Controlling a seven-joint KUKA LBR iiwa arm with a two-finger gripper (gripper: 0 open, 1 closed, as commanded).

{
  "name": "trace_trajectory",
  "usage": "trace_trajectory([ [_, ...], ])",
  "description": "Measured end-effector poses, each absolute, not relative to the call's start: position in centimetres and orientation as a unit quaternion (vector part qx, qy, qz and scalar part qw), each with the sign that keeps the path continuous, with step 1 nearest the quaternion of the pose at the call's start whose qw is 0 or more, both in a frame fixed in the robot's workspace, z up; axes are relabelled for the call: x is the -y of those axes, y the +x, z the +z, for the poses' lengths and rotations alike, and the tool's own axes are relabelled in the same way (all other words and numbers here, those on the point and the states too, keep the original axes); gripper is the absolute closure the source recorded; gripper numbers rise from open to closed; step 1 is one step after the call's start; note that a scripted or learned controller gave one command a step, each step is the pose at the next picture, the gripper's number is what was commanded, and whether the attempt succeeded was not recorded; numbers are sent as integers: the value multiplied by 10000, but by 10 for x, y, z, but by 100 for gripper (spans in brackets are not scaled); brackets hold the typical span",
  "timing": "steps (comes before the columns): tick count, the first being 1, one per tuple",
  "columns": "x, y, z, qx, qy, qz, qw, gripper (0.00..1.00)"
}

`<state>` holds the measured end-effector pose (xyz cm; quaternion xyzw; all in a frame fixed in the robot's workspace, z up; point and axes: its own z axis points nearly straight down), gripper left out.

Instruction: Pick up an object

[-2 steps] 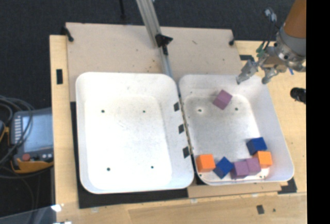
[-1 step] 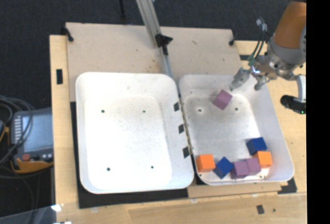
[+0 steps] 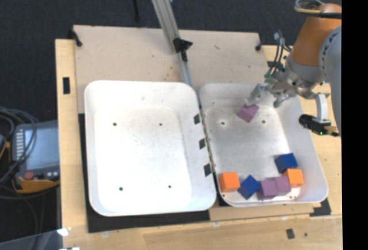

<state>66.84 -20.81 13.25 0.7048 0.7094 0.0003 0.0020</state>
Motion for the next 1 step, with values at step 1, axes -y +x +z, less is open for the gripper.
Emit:
trace_trajectory([
  [1, 209, 670, 147, -7109, 7033, 10, 61, 100],
])
